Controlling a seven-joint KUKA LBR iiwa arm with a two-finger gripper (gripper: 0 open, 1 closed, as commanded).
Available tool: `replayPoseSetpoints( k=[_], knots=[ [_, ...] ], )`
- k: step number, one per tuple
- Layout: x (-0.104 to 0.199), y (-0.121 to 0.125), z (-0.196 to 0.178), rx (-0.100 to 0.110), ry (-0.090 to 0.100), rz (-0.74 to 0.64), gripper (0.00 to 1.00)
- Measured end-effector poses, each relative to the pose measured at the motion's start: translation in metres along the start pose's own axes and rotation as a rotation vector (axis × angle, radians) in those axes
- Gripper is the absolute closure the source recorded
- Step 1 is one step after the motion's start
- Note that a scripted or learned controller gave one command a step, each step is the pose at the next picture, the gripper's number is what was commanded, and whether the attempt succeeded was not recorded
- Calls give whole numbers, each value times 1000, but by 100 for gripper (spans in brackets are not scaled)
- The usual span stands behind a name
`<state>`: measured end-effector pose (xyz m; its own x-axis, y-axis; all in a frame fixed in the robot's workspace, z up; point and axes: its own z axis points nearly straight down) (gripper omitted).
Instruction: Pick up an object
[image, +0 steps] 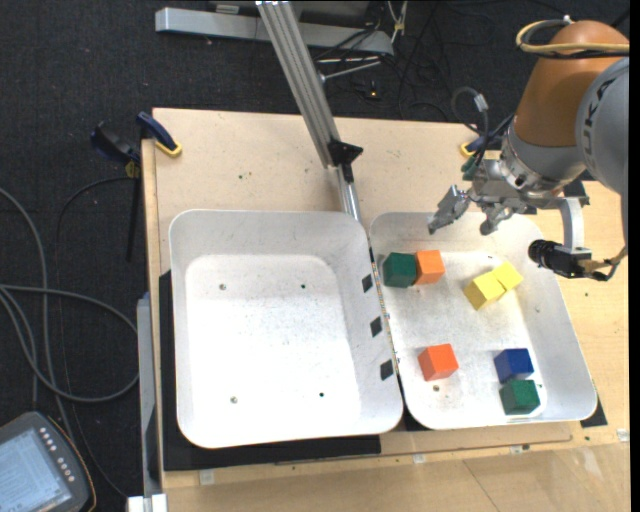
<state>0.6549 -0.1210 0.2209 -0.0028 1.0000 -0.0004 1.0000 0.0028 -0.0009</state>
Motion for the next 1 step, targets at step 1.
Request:
replayPoseSetpoints(
  k=[1],
  knots=[
    [0,0,0,0,0,0,0]
  ],
)
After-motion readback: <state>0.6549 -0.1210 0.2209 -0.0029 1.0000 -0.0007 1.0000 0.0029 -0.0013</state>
